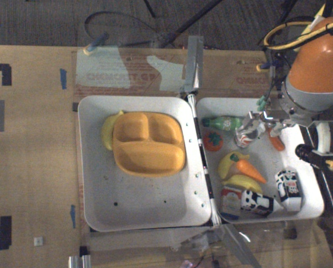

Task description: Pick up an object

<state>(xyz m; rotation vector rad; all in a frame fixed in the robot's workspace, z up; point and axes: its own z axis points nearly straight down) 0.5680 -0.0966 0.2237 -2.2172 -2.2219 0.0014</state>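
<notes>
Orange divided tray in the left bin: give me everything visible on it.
The orange divided tray looks like moulded plastic, matte orange-yellow, a rounded rectangle with three compartments: two smaller ones along the far side, one wide one nearer the camera. It lies flat, open side up, in the upper middle of the left bin, apart from the walls. A yellow banana pokes out from under or against its left edge.

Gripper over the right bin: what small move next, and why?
Probably a short, straight descent. The gripper hangs at the right bin's far side, right above a crumpled silver can, with a green bottle and tomato close to its left. Nothing looks gripped.
</notes>
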